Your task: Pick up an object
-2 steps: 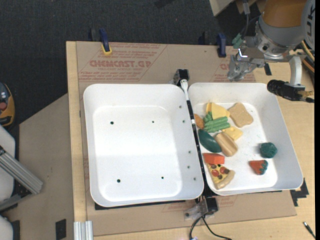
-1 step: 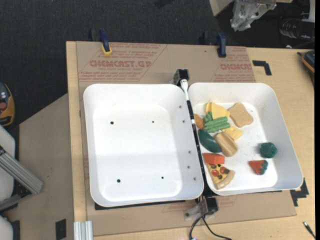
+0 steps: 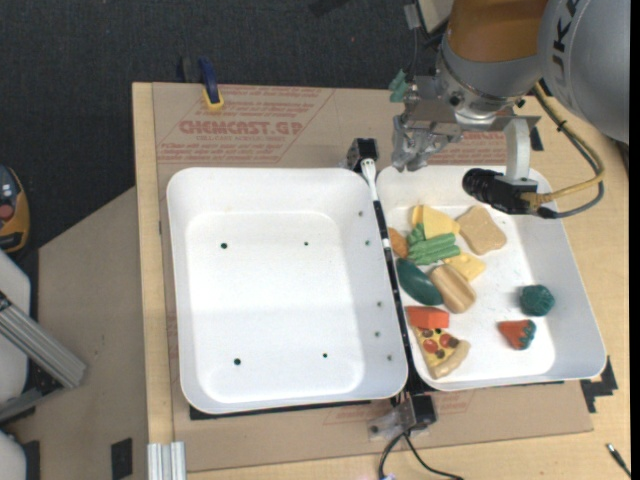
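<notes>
Gripper (image 3: pixel 413 154) at upper right, finger state cannot tell, nothing visibly held; toy food (image 3: pixel 447 258) unpicked in right bin (image 3: pixel 570 268).

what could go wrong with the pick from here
The toy food is heaped near the right bin's left wall: the green beans lie against the cheese wedge and bread slice, so a grasp there may catch two pieces or none. The gripper hangs over the bin's far rim, so a straight descent might strike it.
</notes>
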Tool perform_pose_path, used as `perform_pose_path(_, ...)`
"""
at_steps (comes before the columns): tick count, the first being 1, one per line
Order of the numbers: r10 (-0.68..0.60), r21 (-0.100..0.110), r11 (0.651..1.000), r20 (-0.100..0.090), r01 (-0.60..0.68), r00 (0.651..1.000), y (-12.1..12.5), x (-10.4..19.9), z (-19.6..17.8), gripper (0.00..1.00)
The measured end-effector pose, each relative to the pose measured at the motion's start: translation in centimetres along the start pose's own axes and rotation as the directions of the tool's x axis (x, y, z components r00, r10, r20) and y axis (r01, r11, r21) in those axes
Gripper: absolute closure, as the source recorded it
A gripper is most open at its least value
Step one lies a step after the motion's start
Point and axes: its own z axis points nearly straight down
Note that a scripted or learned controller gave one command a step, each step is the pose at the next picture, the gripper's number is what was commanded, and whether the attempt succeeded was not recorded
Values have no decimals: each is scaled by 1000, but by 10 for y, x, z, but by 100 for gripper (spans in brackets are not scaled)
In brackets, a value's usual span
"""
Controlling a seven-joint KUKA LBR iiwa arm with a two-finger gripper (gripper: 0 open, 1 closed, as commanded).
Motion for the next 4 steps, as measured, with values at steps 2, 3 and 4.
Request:
perform_pose_path(2, -1, -30, 1000, -2, 1, 1000, 11, 116, -236, 100)
perform_pose_path(3, 3, -2, 1000, 5, -3, 1000, -18, 123, -102, 100)
perform_pose_path(4, -2, -1, 1000, 4, 2, 1000, -35, 186, 34, 100)
